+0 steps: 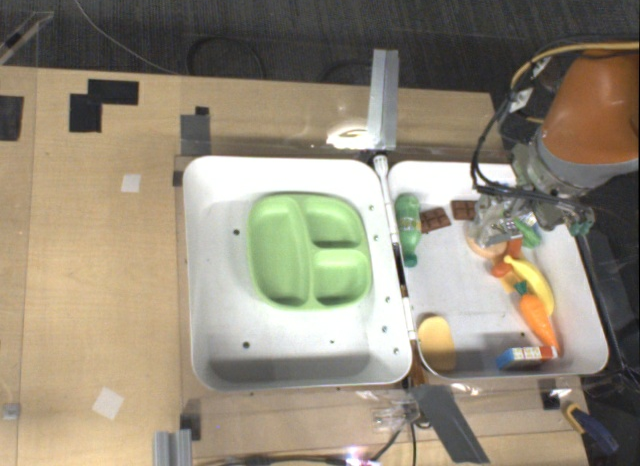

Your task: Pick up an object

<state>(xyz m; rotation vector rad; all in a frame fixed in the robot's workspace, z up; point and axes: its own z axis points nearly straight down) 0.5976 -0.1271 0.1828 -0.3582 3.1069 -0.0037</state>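
Note:
My gripper [503,226] hangs low over the upper right part of the right bin [470,294], below the orange band [597,104] of the arm. Its tip is right over a pale peach round piece [482,245], and whether it touches that piece is unclear. Just below it lie a small orange-red piece [513,249], a yellow banana [529,280] and an orange carrot [540,321]. Two brown blocks [434,220] [463,210] lie to the gripper's left. A green bottle [407,222] rests along the bin's left wall.
A yellow round object [435,335] and a blue-and-white box [521,357] sit near the right bin's front edge. The left bin [215,284] holds a green divided plate [307,250]. A metal post [383,99] stands behind the bins.

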